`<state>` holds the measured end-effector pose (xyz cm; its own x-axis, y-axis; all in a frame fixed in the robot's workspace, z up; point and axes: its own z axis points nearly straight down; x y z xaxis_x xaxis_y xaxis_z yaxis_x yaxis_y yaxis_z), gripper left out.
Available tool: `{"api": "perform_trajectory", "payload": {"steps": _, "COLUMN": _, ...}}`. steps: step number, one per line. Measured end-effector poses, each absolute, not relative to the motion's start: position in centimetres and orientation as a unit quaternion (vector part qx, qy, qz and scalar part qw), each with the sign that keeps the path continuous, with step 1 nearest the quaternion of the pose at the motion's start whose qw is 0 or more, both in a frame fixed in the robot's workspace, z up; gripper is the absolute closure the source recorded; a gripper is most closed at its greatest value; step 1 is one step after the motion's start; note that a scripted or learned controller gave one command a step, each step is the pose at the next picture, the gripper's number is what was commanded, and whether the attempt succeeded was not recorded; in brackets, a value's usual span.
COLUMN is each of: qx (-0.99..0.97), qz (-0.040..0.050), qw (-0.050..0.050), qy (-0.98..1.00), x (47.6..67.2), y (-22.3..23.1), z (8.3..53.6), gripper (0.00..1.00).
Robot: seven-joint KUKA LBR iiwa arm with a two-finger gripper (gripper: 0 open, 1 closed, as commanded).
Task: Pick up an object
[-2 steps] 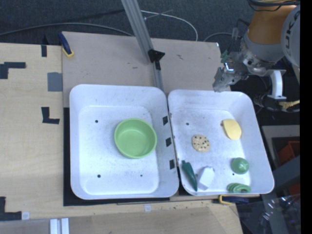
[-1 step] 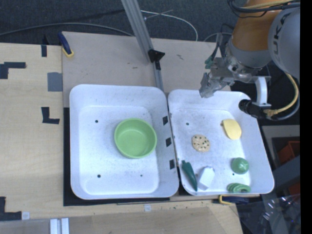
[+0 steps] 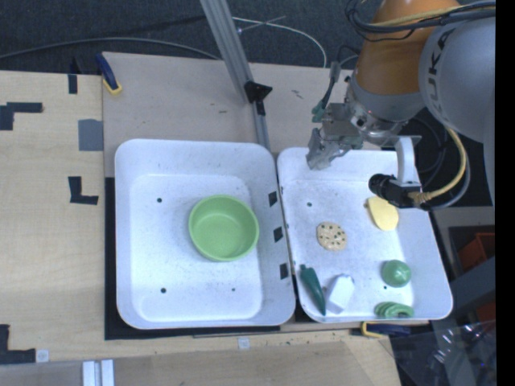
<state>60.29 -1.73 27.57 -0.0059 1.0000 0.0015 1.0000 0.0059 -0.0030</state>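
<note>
Lying along the near edge of the right bin [image 3: 426, 240] are a dark green piece [image 3: 312, 289], a white block [image 3: 340, 291] and a flat green item [image 3: 394, 310]. Farther in sit a green ball [image 3: 395, 273], a cookie [image 3: 331, 236] mid-bin and a yellow piece [image 3: 384, 213] toward the right edge. The gripper [image 3: 320, 153] hangs over the far left corner, well apart from all of them, nothing between its fingers; their spacing cannot be judged. The left bin [image 3: 145, 215] holds a green bowl [image 3: 224, 227].
</note>
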Motion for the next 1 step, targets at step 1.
{"api": "perform_trajectory", "payload": {"steps": 1, "qx": -0.705, "qz": 0.0015, "qw": 0.002, "qy": -0.709, "x": 59.05, "y": 3.36, "z": 25.38, "gripper": 1.0}}
